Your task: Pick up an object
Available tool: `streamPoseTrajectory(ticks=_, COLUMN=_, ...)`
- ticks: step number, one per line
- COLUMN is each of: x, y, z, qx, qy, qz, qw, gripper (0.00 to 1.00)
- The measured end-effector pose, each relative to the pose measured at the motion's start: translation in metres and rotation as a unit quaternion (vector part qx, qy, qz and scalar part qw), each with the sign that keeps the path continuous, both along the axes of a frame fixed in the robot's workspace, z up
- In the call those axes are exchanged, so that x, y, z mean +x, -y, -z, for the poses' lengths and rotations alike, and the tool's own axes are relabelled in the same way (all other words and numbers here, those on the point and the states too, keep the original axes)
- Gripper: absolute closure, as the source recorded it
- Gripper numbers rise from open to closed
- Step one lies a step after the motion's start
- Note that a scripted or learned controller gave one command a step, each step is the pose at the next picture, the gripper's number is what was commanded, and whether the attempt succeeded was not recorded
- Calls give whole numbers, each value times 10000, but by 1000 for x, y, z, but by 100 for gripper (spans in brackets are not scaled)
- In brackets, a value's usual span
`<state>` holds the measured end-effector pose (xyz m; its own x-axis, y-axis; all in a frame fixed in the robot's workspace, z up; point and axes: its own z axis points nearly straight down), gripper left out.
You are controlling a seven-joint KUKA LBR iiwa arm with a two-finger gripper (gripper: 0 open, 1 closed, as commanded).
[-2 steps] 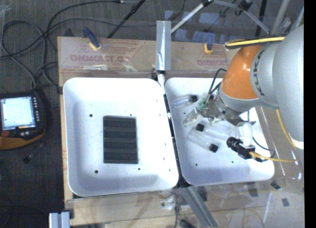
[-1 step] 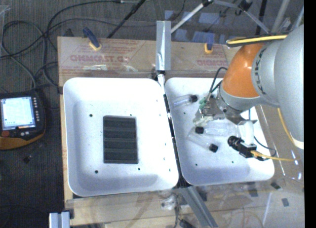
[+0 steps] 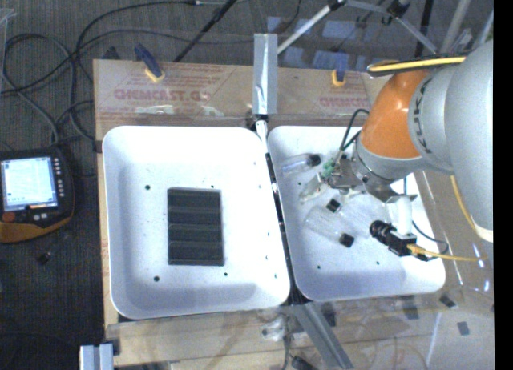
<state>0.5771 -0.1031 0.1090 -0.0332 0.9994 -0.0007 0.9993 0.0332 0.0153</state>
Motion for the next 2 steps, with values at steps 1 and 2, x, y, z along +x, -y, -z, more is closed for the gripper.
streamPoseTrajectory(ticks=1, x=78, y=36, z=20, qx=4, qy=-87, qz=-603, qw=9981, gripper=0)
streamPoseTrajectory(ticks=2, x=43, y=10, z=18, qx=-29, qy=-31, qz=-716, qw=9974, gripper=0)
